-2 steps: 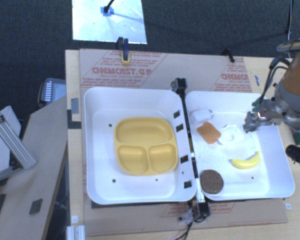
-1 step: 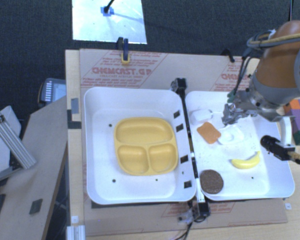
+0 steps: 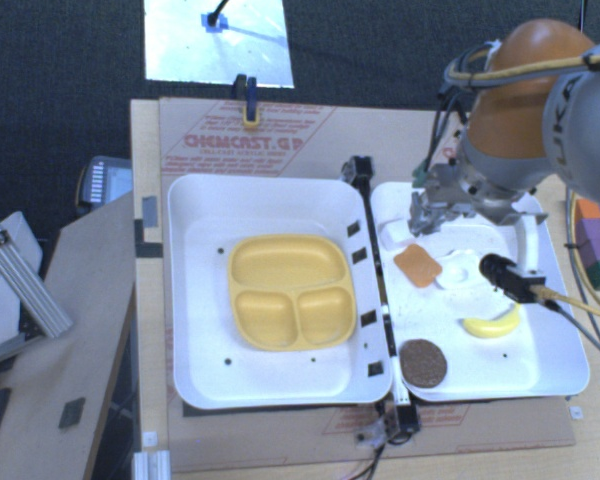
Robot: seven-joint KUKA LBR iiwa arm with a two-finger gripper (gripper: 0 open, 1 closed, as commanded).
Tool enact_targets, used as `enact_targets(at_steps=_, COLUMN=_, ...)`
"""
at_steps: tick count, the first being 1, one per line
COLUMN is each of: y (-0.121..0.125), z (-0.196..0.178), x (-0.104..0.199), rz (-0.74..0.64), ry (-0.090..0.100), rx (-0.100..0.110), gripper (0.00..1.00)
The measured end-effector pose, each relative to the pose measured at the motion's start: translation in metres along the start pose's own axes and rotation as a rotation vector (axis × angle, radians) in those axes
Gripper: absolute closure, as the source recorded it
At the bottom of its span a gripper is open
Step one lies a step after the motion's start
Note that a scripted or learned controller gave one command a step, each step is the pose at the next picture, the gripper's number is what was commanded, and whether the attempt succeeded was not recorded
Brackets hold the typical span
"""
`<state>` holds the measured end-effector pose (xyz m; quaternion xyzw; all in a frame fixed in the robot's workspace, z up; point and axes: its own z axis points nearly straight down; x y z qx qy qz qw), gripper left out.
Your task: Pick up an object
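Two white bins (image 3: 280, 193) sit on a pale tan desk (image 3: 100, 298). The left bin carries a pale yellow divided tray (image 3: 288, 290). In the right bin are an orange-tan slice (image 3: 417, 265), a bright yellow banana (image 3: 491, 322), a dark brown speckled disc (image 3: 423, 362) and a white piece (image 3: 457, 271). The arm (image 3: 525, 88) is grey with an orange band. A tan cardboard sheet (image 3: 245, 138) behind the bins bears red lettering. The backdrop is dark blue-black, with a shiny silver panel (image 3: 218, 28) on it.
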<state>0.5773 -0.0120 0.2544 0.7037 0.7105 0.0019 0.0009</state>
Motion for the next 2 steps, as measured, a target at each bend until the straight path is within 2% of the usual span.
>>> enact_targets(at_steps=2, y=0.031, z=-0.001, x=0.103, rz=0.0, ry=0.001, rx=0.001, gripper=1.0)
